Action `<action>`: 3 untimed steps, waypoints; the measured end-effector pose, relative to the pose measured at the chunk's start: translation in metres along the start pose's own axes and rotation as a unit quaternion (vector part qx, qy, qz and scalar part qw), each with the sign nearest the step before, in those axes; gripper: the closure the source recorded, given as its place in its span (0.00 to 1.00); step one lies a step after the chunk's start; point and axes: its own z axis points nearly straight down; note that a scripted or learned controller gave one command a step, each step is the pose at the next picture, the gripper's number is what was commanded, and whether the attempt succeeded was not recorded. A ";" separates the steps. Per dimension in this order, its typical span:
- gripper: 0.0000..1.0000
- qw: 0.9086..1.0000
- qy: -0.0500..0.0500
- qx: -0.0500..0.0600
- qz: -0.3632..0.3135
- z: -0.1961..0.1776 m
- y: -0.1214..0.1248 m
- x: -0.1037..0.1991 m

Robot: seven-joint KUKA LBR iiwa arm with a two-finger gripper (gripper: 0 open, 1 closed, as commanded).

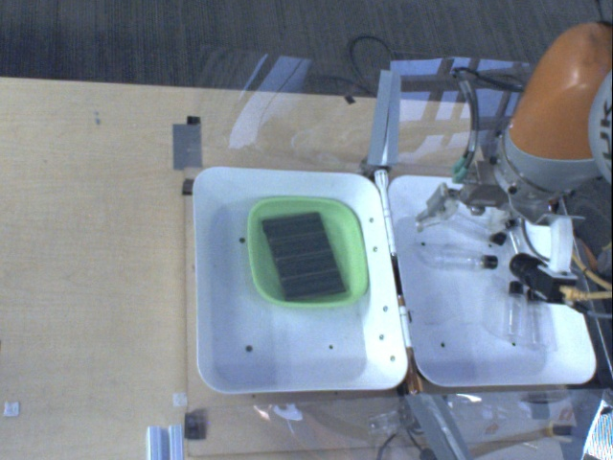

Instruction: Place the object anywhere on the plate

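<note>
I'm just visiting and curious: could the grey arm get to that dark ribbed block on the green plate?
Probably yes: the dark ribbed block lies uncovered on the green plate, open from above.

Grey arm [565, 166], orange band [560, 89], black cables.

Two bins are sitting side by side on the bench [86, 257]. The plate [354, 257] is lying in the left bin [220, 353], toward its back, and the ridged block [304, 256] is resting on the plate. The arm [565, 94] is hanging over the back of the right bin [460, 353], with the gripper [448, 206] over that bin's back left part.
</note>
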 end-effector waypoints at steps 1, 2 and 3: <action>0.00 1.000 -0.001 0.000 0.020 -0.014 -0.006 -0.068; 0.00 0.990 -0.001 0.000 -0.139 0.000 -0.004 -0.144; 0.00 0.993 -0.002 -0.001 -0.116 -0.064 -0.016 -0.160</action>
